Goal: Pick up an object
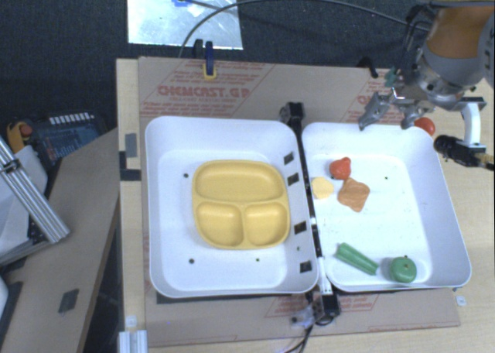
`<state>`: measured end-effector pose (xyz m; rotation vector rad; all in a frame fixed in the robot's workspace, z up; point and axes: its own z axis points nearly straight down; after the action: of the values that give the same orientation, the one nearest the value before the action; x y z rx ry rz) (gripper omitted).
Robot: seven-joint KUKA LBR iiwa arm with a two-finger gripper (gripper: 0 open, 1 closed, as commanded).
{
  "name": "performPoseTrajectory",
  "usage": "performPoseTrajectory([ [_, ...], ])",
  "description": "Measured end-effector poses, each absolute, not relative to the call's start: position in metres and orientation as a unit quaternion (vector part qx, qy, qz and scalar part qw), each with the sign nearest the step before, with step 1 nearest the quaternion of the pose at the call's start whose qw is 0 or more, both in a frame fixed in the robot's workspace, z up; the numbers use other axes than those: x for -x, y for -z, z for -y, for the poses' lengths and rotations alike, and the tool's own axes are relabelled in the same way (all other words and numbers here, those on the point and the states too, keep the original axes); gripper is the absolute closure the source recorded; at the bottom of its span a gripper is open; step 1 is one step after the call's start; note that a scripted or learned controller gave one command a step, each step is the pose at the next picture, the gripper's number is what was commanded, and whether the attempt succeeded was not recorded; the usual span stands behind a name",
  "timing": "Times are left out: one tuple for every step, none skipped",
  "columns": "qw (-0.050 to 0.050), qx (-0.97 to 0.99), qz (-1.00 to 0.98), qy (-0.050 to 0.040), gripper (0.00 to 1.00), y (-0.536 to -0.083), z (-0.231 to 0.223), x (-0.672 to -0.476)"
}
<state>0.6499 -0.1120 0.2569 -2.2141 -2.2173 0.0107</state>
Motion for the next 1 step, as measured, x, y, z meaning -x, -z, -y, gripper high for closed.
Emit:
performPoseTrajectory([
  [-0.001,0.706,0.708,0.0006,0.00,-0.2650,0.1116,-0.6518],
])
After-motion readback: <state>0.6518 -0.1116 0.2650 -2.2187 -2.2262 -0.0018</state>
